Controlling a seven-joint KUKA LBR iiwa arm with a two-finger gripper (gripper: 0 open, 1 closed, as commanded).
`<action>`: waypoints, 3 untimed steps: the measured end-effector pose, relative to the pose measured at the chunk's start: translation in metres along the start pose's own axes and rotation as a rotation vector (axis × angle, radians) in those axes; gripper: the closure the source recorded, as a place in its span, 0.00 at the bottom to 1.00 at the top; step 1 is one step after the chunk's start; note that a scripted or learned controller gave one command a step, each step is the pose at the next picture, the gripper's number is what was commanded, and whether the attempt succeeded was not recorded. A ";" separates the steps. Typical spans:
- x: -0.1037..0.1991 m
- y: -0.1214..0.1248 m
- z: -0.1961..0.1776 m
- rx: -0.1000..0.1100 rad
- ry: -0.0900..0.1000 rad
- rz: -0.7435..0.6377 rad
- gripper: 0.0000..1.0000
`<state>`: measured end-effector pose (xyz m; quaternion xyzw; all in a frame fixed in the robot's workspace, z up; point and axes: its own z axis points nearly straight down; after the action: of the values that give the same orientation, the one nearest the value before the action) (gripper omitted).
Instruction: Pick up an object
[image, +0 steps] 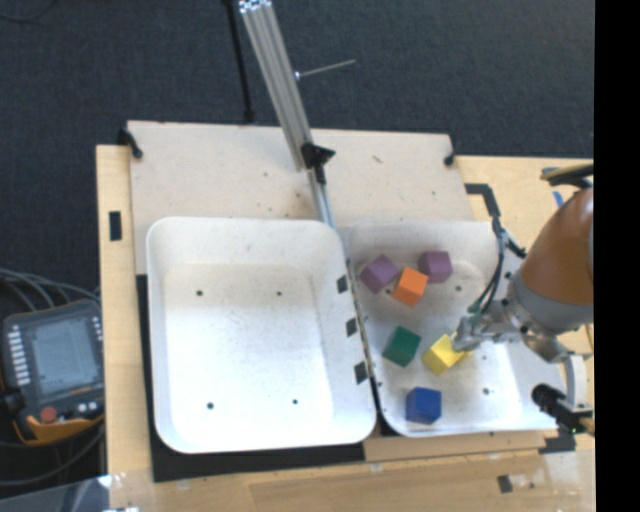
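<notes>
The gripper (466, 337) sits at the yellow cube (443, 354) in the right bin (505, 410); jaw state untellable. Centre squarely over it, clear of the green cube (402, 346).

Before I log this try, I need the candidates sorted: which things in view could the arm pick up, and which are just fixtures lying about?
Candidates, all in the right bin:
yellow cube, by the gripper
green cube
blue cube
orange cube
two purple cubes

Not part of the job:
left bin
teach pendant
metal rail
</notes>
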<state>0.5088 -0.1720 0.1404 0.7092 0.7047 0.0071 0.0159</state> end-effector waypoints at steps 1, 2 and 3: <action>-0.003 -0.001 -0.063 0.024 0.009 -0.009 1.00; -0.004 -0.001 -0.062 0.031 0.011 -0.010 1.00; 0.045 0.021 -0.076 0.029 0.013 -0.014 1.00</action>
<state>0.5277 -0.1259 0.2161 0.7045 0.7097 0.0012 0.0009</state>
